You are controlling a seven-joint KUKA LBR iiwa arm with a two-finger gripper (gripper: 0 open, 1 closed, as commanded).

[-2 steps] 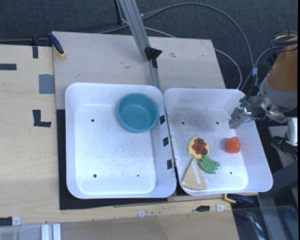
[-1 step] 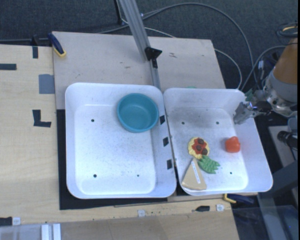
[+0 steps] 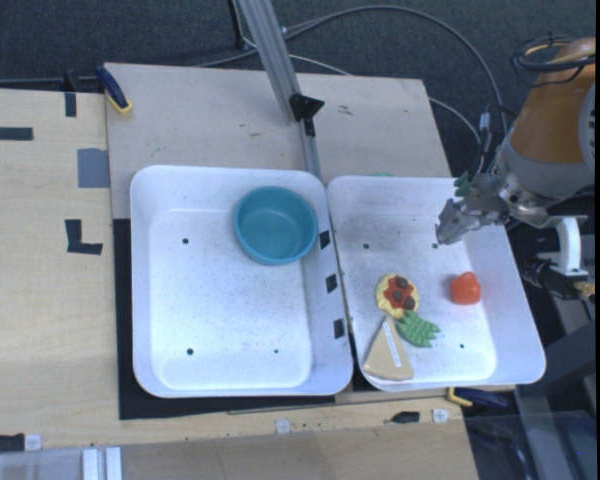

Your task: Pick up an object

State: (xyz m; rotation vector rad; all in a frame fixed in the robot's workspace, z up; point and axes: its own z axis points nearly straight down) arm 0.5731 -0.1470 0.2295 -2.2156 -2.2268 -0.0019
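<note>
Hovering over the speckled right bin (image 3: 500,268), the tool (image 3: 448,230), fingers unreadable, nears a glossy rounded orange-red piece (image 3: 465,288).

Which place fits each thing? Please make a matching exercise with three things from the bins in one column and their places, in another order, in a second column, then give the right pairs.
Things:
1. blue bowl
2. orange-red object
3. gripper

Places:
A. above the upper part of the right bin
B. upper part of the left bin
C. right bin, right of the yellow flower-shaped piece

Pairs: 1-B, 2-C, 3-A
</note>
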